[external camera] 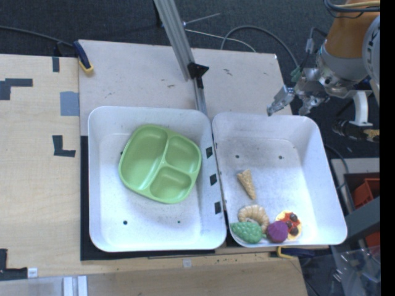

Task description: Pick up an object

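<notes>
This is a robotics lab, not a home or kitchen. A plywood bench (142, 73) carries 2 shallow white bins (102, 184), taped markers and loose cables (247, 36), with an aluminium pole (176, 26) rising over it. The food in the right bin is plastic toys (265, 226), and an industrial arm (345, 36) stands beside it.

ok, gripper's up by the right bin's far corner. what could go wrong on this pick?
1. The green toy, croissant, purple piece and pizza slice crowd the right bin's near corner; fingers may hit the wall or grab two.
2. The cone lies flat and may slip.
3. The gripper hovers over the rim; descending may clip it.
</notes>
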Motion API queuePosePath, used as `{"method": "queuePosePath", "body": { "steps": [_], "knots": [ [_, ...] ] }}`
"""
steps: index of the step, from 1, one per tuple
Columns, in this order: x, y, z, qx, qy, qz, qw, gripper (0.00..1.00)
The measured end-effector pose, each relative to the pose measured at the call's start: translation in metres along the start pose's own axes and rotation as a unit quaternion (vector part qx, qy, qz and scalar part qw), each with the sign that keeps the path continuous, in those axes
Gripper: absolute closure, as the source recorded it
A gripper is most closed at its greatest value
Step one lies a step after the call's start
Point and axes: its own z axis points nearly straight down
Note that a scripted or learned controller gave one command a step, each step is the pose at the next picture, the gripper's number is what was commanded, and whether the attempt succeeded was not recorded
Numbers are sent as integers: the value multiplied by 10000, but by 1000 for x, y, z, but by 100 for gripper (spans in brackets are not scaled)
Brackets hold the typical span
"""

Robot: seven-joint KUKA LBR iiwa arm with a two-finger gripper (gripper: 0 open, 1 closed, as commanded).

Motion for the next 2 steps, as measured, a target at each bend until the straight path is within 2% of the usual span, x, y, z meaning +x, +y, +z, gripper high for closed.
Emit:
{"method": "queuePosePath", "body": {
  "steps": [1, 2],
  "knots": [
    [0, 0, 0, 1, -2, 2, 10000, 0],
    [-1, 7, 47, 23, -1, 2, 10000, 0]
  ]
}}
